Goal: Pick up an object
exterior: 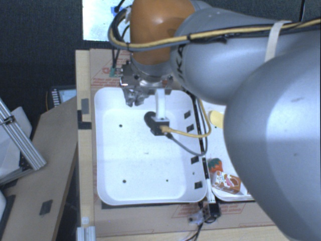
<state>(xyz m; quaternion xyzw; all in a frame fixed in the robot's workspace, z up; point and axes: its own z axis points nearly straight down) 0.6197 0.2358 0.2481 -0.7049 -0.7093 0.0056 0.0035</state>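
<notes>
Dark walls are seen behind a cardboard-covered bench (85, 149) on which two shallow white bins are set side by side.

Most of the right and upper parts of the view are taken up by the grey arm (261, 84), with its orange band (158, 24) seen above the far edge of the left bin (115, 159). The gripper (134, 100) is held low over the far end of that bin, near its back wall; whether it is open or closed cannot be told, and nothing can be made out in its grasp. A black fitting on a white post (160, 115) is seen just beside it, trailing a yellow cable. In the right bin (220, 194), mostly covered by the arm, a yellow object (216, 118) is seen near the dividing wall, and a red-and-orange packet (224, 177) lies at the near end.
</notes>
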